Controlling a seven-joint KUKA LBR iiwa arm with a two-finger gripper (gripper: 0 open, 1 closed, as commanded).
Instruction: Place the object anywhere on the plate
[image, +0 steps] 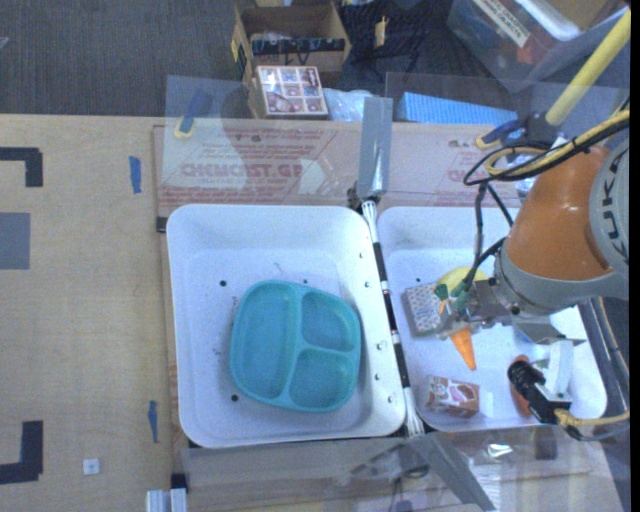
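The arm (570, 220) is reached over the right bin (400, 235), where the objects are kept; the teal plate (296, 345) is left waiting in the left bin (200, 240); the claw (462, 318) is lowered beside a carrot (463, 346), its state untellable.

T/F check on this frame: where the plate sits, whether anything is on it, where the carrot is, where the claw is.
1. The teal plate lies in the left bin. True.
2. An object already rests on the plate. False: its three compartments are bare.
3. The orange carrot lies in the right bin. True.
4. The claw hangs over the plate. False: it is over the right bin, by the carrot.
5. A small packet lies in the left bin. False: it lies in the right bin.
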